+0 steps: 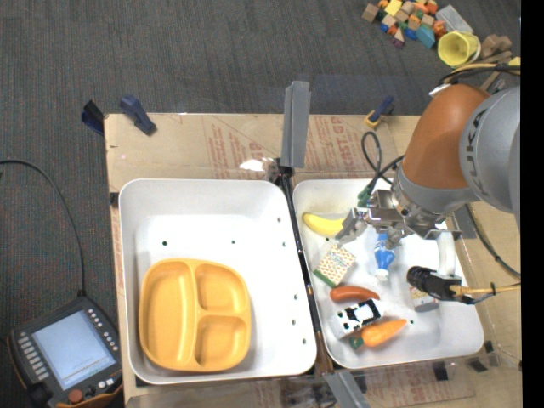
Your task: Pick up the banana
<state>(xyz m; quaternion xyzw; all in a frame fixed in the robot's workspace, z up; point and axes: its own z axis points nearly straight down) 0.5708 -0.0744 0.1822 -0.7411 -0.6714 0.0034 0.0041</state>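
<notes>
- Nearest the lens, bottom left, sits the teach pendant (64,351) on the dark floor, its screen lit pale.
- Just above it, the left bin (204,202) holds a yellow divided plate (195,314) with 3 compartments.
- Over to my side: the right bin (467,338), and it is busy. A carrot (381,332) lies near the front edge, a small black-and-white toy (358,314) touching it, a red sausage-like piece (354,294) just behind.
- A patterned yellow card or packet (335,263) sits tilted near the bin's left wall, and a blue-and-white bottle-like item (384,255) lies close under my wrist.
- The banana (323,223) is in the far left corner of the right bin, near the divider between the 2 bins.
- My pincer (364,218) hangs at the banana's right end, touching or nearly so. Open or clenched? I cannot tell; wrist hardware and cables clutter that spot.
- The key relation: the banana lies to the view's left of my pincer, long axis running roughly left to right with a slight curve.
- My judgement: I need to shift left over its middle and set my grip across that axis, not along it.
- Risk as I see it: the bin wall crowds the far side.
</notes>
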